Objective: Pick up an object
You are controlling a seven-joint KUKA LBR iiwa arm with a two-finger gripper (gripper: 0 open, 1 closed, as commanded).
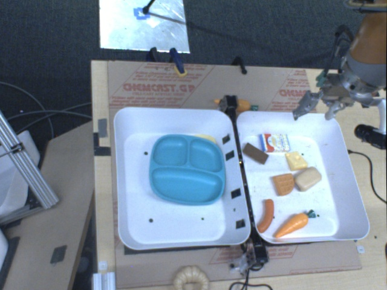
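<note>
Two white bins sit side by side on my bench. My jaws (318,106) hang spread and empty over the right bin's (352,180) far rim. Below lie a carrot (291,223), sausage (266,214) and bread (307,178). A blue plate (186,168) fills the left bin (132,180).

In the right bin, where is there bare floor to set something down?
In the right bin, bare floor lies along the far wall right of the small carton, and between the sausage and the brown bar. The cheese, cracker, bread roll and carrot crowd the middle.
</note>
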